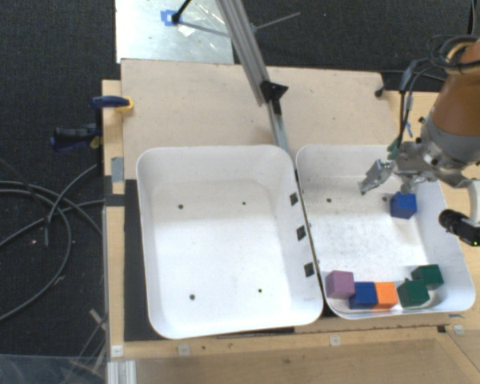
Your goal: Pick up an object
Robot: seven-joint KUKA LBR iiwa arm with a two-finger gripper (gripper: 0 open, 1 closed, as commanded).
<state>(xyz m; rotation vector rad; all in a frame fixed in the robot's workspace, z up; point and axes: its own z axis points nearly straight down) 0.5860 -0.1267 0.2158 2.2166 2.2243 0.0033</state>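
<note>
Just below the gripper (390,178) lies the blue cube (403,206).

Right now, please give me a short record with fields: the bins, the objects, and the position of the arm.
bins: two shallow white plastic bins, left bin, right bin
single object: blue cube, upper part of right bin
front row in right bin: purple cube, second blue cube, orange cube, two dark green blocks
arm: gripper over right bin, beside the single blue cube
held: nothing visibly held
</note>
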